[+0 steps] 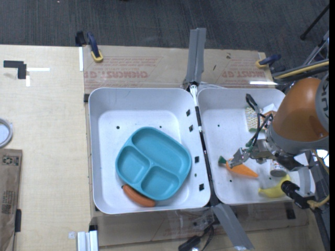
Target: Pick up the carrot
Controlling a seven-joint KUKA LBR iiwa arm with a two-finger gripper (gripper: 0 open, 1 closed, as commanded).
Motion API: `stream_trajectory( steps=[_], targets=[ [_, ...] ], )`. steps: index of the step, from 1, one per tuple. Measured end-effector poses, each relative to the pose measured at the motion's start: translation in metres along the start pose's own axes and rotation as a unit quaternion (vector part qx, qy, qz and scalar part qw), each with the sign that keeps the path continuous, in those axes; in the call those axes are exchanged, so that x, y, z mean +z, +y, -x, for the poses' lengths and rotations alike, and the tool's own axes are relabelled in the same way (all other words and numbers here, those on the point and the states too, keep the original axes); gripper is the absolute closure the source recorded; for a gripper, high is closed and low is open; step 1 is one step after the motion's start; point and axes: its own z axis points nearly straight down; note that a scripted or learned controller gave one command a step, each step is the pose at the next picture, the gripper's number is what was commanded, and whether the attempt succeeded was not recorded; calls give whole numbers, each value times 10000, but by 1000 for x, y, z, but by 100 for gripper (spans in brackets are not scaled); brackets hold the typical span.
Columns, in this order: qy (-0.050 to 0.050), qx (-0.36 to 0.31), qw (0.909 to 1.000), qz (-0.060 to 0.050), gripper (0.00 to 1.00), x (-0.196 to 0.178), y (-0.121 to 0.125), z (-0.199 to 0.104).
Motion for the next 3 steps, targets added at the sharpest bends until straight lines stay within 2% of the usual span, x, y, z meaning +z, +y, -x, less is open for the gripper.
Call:
stream_trajectory(
  steps=[1,2,3],
  targets=[
    [3,-1278,9918,3,0,26,-14,-8],
    [-9,-2272,9738,19,0,18,3,12],
    [-8,-2249,9744,20,100,9,4,13]
  ],
)
